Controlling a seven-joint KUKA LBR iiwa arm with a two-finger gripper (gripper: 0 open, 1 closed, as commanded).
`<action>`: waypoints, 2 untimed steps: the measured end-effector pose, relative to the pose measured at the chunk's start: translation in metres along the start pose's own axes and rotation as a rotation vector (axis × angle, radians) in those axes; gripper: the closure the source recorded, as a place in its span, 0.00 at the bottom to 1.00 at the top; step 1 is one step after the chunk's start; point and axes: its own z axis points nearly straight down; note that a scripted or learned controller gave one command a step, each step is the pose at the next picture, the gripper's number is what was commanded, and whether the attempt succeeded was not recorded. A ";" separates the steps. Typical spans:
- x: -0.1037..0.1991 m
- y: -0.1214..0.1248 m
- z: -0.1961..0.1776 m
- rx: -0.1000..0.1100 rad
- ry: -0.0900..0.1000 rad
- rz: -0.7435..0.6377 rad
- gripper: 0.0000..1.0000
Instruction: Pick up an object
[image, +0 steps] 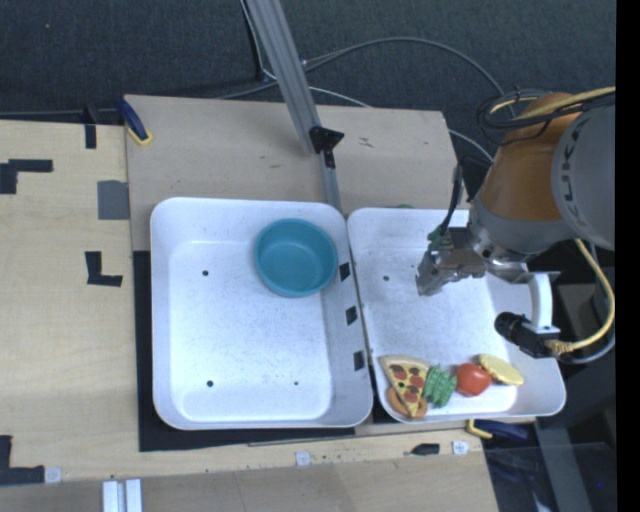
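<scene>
Pizza slice (404, 383) below tool (432, 281)

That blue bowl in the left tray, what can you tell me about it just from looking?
The blue bowl is round, plain teal-blue, smooth and matte like plastic. It stands upright with its open mouth facing up and nothing visible inside. It rests on the floor of the left bin, in the far right corner, close to the wall shared with the other bin. Nothing else touches it; the gripper is over the right bin, well apart from it.

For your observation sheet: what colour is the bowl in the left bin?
Blue, a teal shade. The bowl shows best in the overhead camera view.
</scene>
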 end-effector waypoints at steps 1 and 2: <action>0.044 0.018 -0.011 0.000 0.000 0.001 1.00; 0.090 0.036 -0.020 0.000 0.000 0.001 1.00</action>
